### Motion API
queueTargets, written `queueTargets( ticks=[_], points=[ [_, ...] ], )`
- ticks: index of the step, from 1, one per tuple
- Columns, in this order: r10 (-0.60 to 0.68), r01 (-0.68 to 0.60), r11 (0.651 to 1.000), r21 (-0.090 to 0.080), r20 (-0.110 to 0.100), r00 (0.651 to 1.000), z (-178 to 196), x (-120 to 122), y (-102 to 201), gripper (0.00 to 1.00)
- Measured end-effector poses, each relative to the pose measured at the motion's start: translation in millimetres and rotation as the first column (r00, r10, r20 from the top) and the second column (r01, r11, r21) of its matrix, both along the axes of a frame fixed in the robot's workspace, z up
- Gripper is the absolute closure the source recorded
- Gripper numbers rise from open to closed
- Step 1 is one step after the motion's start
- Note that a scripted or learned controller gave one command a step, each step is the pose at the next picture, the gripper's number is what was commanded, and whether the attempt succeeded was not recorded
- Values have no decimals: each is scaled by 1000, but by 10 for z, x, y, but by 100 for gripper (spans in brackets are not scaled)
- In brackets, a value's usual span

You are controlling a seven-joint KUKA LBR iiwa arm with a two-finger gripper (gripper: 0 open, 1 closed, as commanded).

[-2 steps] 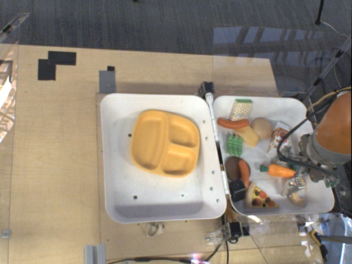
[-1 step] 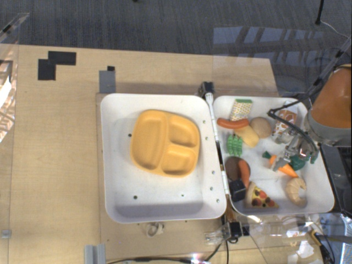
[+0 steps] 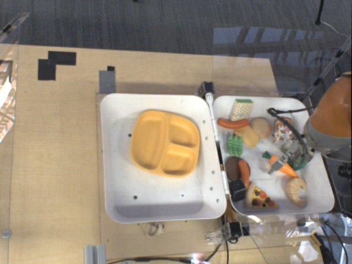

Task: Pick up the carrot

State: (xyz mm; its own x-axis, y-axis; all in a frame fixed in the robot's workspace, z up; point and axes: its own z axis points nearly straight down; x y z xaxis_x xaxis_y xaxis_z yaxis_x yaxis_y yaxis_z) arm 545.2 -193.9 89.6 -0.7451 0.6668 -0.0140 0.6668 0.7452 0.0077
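Note:
The carrot (image 3: 288,169) is small and orange with a green top. It lies in the right white bin (image 3: 324,194), toward that bin's right side. My gripper (image 3: 282,161) comes down from the right and sits directly over the carrot, at or just above it. Its metal tip covers the carrot's middle, so only the orange end and the green top show. The grey wrist with its orange band (image 3: 334,109) hangs over the bin's right edge.
Around the carrot lie a bread roll (image 3: 296,190), a pizza slice (image 3: 259,197), a green piece (image 3: 235,144), a sausage (image 3: 233,123), a potato (image 3: 260,127) and a printed packet (image 3: 282,130). The left bin (image 3: 118,202) holds a yellow divided plate (image 3: 165,142).

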Motion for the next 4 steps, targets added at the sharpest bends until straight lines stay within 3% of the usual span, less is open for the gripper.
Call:
queueTargets(
  ticks=[1, 2, 3, 4],
  points=[
    [-301, 301, 954, 5, -1, 954, -3, 65, 412, 0],
    [-292, 292, 956, 6, 8, 956, 128, 103, 426, 100],
    [-221, 221, 975, 4, 5, 975, 9, -473, 749, 100],
    [-215, 215, 977, 5, 15, 976, 129, -433, 754, 100]
  ],
)
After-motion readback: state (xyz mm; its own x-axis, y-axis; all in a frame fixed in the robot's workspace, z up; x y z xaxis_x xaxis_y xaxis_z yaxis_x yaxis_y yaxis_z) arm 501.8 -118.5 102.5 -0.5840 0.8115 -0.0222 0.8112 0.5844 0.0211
